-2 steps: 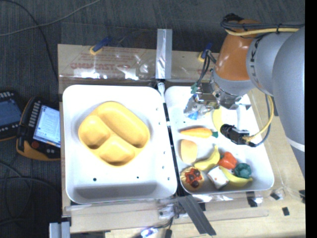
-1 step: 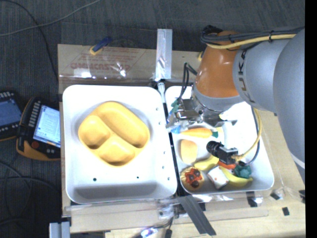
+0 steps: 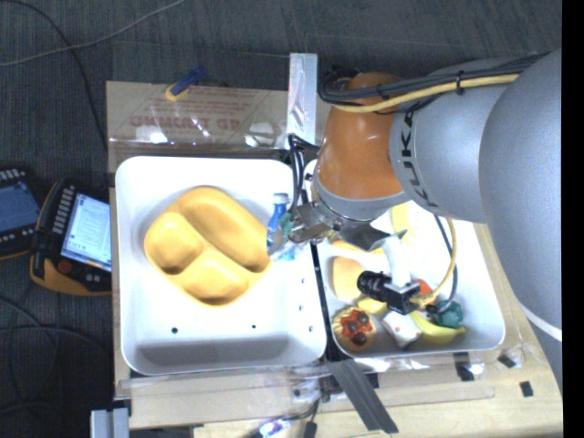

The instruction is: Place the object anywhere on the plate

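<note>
Near the middle of the frame, the gripper (image 3: 290, 226) pinches a small blue object (image 3: 278, 217); it hangs just right of the yellow plate (image 3: 205, 243) in the left bin (image 3: 137, 336).

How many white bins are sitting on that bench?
2. The left bin holds the yellow sectioned plate; the right bin, beside it, holds a jumble of small objects partly hidden by the arm.
</note>
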You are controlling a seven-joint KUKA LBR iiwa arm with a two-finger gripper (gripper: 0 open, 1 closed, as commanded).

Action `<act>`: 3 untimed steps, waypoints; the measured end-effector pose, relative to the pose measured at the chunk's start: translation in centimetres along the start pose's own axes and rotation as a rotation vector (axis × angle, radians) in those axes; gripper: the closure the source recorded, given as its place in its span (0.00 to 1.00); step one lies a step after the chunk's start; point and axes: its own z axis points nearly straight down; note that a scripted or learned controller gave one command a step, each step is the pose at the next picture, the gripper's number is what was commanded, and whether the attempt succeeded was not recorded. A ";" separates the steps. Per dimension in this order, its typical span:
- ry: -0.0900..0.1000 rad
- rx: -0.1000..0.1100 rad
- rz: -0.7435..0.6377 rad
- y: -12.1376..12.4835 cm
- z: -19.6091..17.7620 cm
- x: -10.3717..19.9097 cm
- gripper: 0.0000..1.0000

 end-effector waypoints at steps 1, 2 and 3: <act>-0.004 -0.004 -0.201 -2.0 -15.5 -1.4 1.00; -0.001 0.000 -0.152 0.3 -6.4 5.1 1.00; -0.001 0.000 -0.151 0.3 -6.4 5.1 0.00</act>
